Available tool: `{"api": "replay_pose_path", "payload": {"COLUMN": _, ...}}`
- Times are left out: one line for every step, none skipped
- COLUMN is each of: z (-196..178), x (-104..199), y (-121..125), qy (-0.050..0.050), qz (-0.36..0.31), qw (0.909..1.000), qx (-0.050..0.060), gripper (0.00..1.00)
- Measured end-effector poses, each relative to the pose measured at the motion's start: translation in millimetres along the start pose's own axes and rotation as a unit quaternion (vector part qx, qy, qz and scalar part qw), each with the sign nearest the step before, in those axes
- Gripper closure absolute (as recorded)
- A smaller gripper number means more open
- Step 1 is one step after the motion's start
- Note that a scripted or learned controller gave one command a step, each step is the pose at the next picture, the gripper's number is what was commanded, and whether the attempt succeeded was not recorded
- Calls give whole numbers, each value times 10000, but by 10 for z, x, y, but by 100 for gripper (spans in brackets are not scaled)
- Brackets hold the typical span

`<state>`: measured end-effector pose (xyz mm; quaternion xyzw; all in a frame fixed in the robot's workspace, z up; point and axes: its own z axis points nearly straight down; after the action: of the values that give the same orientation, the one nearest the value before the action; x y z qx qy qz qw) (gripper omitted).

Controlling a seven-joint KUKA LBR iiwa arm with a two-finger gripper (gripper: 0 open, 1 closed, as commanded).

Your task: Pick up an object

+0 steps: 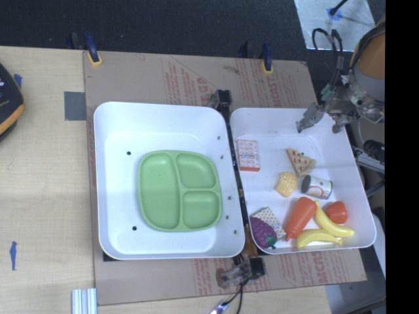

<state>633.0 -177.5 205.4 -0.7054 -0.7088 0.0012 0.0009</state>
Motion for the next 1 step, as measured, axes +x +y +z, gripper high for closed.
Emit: {"api": "replay_pose_path", "payload": {"z": 444, "x": -46, "y": -336, "qy": -4, "qz": -4, "qw": 10000, "qx": 9, "gripper": 0}}
